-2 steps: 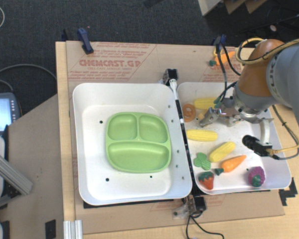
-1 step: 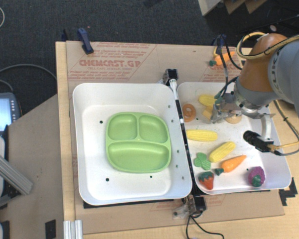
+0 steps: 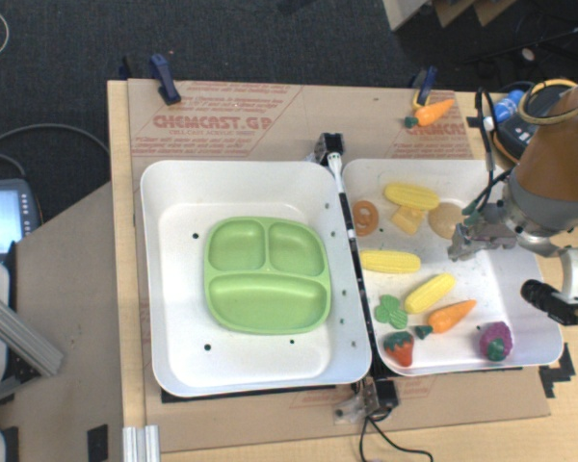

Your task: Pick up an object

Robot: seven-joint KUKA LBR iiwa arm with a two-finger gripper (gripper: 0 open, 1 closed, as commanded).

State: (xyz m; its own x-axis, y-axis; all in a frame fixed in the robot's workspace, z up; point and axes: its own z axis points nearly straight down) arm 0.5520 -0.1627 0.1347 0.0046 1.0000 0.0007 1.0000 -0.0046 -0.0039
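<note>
Corn cob (image 3: pixel 390 261) and other toy foods lie unlifted in the white bin (image 3: pixel 453 356) right of the green plate (image 3: pixel 267 275), with the gripper (image 3: pixel 463 243) low among them; we cannot tell its opening, so we judge nothing picked yet.

The arm (image 3: pixel 549 176) runs off the right edge and covers the right bin's (image 3: pixel 467 282) back right corner and part of its right rim. Toward the bin's back, a tan thing (image 3: pixel 443 219) lies partly behind the gripper (image 3: pixel 462 243), so its shape cannot be told. Whether the gripper touches the bin's floor cannot be told either. Near the bin's front left corner, a green thing (image 3: pixel 390 310) and a red one (image 3: pixel 399 346) just in front of it are too small to identify. Well left of the bin, a screen (image 3: pixel 0 219) is cut by the left edge.
</note>
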